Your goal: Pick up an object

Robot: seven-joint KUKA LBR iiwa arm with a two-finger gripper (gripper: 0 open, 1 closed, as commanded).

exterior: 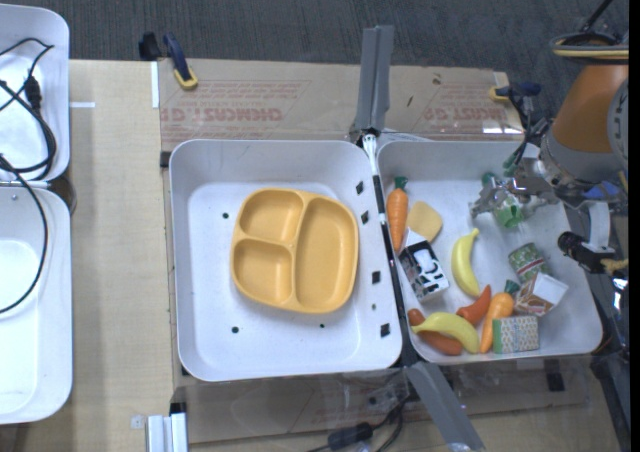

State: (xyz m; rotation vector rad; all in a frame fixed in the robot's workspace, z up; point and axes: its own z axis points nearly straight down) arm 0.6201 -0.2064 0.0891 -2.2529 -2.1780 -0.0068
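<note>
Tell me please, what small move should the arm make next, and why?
Probably a short, straight lift to test the grasp. The gripper sits low in the right bin, near its upper right corner, with something green at its fingertips; whether that item is really clamped is unclear. The upright banana and the carrot lie apart to the left.

Light wooden counter (110, 240) carries two shallow white plastic bins (190, 270) (585, 325) side by side, apparently on brown printed cardboard sheeting (260, 105).
</note>
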